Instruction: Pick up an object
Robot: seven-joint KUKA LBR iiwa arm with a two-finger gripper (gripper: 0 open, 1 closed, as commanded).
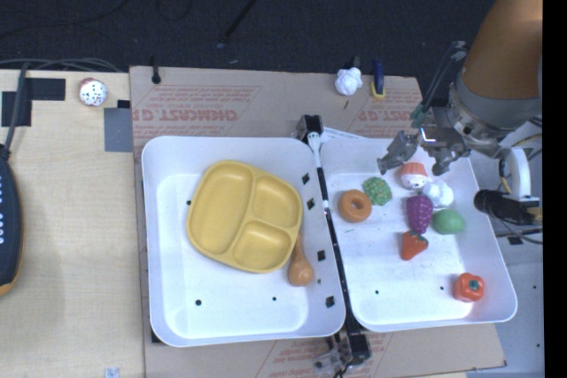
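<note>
Fingers [390,162] of the gripper [423,157] are spread apart, one to the left and one to the right, with nothing pinched between them. They hang over the far part of the right bin [390,314], just above a small red and white toy [412,175].

Two white bins sit side by side on brown cardboard [221,102]. One big yellow plate [245,214] with three sections lies in the left bin [168,297]. It is tilted a bit. One tan pear-shaped toy [300,266] lies just beside the plate's near right edge, touching it. Its long way runs far to near, fat end near.

Seven small toys lie in the right bin. One orange donut [355,206] is on the left. One green bumpy toy [377,190] is just beside it. One purple bunch of grapes [419,212] stands long way far to near. One white toy [438,193] and one green toy [448,221] are to its right. One red strawberry [413,245] points near. One orange tomato [469,287] sits alone, near the right corner.

One white crumpled thing [348,81] lies on the cardboard, far behind the bins
</note>
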